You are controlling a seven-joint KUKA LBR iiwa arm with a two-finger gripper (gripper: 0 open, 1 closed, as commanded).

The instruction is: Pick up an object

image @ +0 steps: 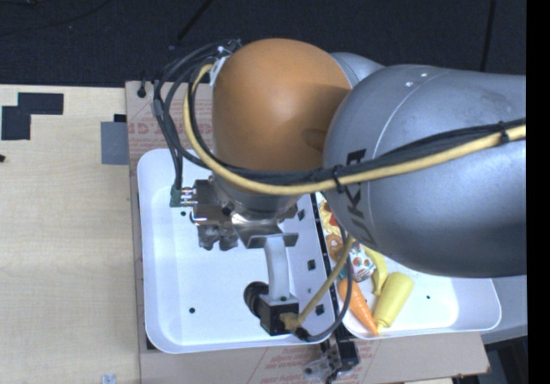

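Camera view, from above the pale wooden bench [60, 253]: the grey robot arm [430, 176], with its bulging orange band [275, 107], hangs its tool [219, 232] low over the bare floor of a shallow white plastic bin [168, 305]. Whether the tool is apart or together cannot be told from this angle. The likeliest prize is a stubby yellow plastic toy with rounded ends [393, 295]. It lies well apart from the tool, off toward the view's right and nearer the front edge, in the second white bin [468, 313] that shows from under the arm. A tapered orange toy carrot [361, 309] lies between the yellow toy and the tool, just beside the toy; whether the two touch cannot be told. A small white figure with coloured spots [362, 266] sits a little closer to the tool's level, partly hidden by the arm. The yellow toy looks light, stiff and hollow. Its smooth skin would probably slip under a glancing pinch, though it seems in no danger of breaking. Its long axis runs steeply up the picture. The broader end points away from the front edge and away from the tool, and the narrower end points at the front edge and leans back toward the tool's side. The sound hold appears to be across the body at mid-length, square to that axis. The carrot leaves little room on the side facing the tool.
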